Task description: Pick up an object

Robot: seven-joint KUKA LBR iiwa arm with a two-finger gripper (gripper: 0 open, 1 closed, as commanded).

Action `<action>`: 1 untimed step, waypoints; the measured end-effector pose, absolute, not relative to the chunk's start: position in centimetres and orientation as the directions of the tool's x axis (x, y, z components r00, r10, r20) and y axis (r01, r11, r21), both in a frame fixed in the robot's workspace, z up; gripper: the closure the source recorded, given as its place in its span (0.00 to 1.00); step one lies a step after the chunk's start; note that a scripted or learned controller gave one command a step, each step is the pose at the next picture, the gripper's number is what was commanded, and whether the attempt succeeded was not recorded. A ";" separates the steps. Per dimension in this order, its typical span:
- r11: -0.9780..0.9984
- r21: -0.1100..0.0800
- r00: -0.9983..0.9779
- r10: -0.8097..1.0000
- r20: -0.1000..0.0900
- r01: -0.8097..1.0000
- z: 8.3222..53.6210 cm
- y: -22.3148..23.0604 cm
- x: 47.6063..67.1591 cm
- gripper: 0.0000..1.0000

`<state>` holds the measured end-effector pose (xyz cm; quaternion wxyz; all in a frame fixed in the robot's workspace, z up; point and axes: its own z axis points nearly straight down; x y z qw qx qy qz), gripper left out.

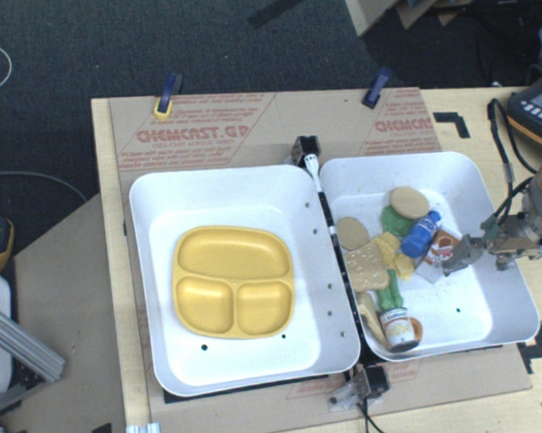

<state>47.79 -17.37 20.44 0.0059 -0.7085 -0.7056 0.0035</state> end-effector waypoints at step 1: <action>0.000 -0.001 0.000 1.000 0.000 1.000 21.0 -17.3 48.1 0.00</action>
